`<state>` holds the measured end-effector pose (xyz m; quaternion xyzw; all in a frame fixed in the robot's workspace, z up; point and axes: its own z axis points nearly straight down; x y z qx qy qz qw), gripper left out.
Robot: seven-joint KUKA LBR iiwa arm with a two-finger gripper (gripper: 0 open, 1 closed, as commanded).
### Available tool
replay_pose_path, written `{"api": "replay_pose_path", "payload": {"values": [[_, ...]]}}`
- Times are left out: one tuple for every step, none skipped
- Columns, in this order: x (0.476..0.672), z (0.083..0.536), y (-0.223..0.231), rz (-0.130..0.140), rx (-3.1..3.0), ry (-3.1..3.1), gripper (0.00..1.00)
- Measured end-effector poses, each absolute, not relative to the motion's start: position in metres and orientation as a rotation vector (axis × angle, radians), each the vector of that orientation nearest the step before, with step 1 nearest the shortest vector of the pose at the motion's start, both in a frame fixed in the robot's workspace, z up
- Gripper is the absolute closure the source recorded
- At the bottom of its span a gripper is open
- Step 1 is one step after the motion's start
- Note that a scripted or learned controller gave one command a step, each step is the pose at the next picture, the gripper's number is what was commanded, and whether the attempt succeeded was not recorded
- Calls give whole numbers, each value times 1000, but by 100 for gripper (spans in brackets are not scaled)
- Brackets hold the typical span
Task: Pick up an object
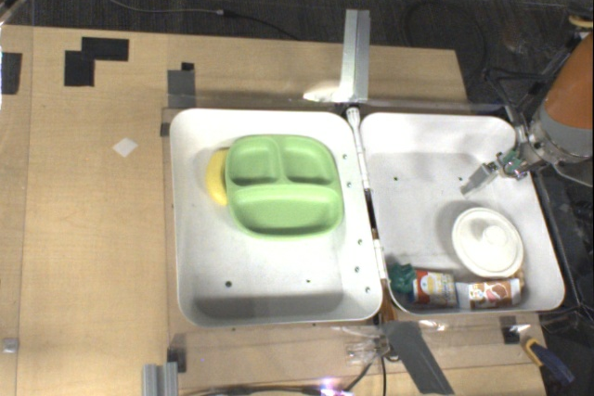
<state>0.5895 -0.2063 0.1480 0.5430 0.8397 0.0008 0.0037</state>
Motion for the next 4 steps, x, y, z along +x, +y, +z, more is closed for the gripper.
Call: {"api": "replay_pose_path", "payload": {"values": [[593,87,-160,6,1783,2577,0],[587,88,-111,9,1901,2491,0],[591,102,-112,15,1894,2485,100],[593,186,-80,6,2184,2252,100]]}}
